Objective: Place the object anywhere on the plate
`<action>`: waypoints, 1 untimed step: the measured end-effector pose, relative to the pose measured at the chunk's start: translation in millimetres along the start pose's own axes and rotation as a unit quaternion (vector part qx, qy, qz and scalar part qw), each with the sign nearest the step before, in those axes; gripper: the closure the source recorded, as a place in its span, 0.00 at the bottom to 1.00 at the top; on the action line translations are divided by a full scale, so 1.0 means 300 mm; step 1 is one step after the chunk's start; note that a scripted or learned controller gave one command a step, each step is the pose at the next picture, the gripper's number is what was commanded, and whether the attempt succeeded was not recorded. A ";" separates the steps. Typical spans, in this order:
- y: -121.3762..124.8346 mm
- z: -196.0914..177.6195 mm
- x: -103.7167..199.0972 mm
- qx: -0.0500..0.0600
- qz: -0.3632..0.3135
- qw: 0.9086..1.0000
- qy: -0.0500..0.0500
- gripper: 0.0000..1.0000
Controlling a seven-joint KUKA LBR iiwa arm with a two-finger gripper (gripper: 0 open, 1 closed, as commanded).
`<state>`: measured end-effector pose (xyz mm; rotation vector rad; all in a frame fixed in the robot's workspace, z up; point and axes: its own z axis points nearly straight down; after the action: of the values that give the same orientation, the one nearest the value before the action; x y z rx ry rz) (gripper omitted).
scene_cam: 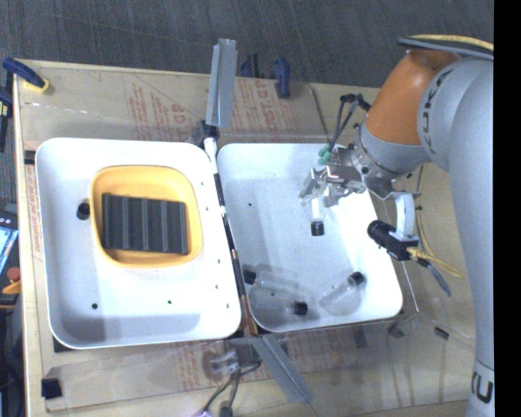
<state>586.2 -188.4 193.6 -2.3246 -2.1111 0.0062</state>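
A yellow plate lies in the left bin, with a dark ribbed block covering its middle. Along the front of the right bin lie two clear plastic objects with black ends, one at the front left and one at the front right. My gripper hangs over the back middle of the right bin, well behind both clear objects and apart from them. I see nothing held under it.
The ridge where the two bins meet runs between the gripper and the plate. A black cable fitting juts out by the right bin's right wall. Clamps and a metal bar stand behind the bins.
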 end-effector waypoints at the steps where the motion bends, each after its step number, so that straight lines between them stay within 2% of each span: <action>1: 0.096 0.067 0.266 -0.001 -0.079 0.997 0.001 1.00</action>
<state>622.5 -111.6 173.3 -2.1496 -2.2887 0.0023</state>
